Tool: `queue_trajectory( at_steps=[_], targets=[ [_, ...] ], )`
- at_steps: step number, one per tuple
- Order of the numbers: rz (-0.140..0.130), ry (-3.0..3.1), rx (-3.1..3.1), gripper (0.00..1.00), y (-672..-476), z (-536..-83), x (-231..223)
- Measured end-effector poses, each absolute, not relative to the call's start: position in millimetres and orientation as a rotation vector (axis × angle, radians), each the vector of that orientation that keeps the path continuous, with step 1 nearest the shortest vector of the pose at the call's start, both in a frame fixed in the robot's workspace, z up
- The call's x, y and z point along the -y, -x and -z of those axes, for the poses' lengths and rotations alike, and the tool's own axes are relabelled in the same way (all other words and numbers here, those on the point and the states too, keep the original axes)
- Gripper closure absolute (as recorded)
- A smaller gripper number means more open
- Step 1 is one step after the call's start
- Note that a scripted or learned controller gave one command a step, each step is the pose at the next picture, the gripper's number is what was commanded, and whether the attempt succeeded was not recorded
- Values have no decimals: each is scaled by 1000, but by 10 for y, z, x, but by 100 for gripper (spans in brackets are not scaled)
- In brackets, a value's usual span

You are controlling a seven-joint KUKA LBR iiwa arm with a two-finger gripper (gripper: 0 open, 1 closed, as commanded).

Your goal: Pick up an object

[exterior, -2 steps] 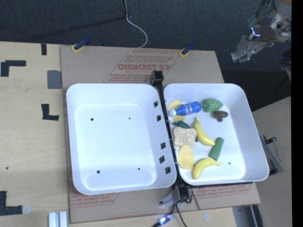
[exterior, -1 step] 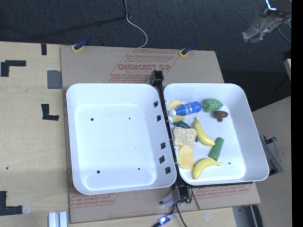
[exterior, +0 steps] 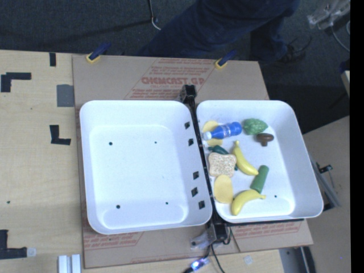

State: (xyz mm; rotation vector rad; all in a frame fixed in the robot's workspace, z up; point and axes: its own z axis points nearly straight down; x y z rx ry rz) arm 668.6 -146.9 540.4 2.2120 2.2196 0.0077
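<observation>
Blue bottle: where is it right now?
In the camera view, the blue bottle lies in the right bin, upper left part, near the divider, left of the green leafy piece.

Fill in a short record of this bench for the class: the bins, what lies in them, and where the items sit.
left bin: white, shallow
right bin: white, holds all the items
blue bottle: on its side, near the top left
green lump: right of the bottle
bananas: two, one mid-bin, one at the front edge
bread slice: by the divider
green stick: between the bananas
</observation>
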Motion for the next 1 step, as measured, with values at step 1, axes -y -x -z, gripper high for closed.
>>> queue_trajectory(
  at_steps=[1],
  targets=[
    [3,-2225,-2215,100,-6679,-5339,2162]
  ],
)
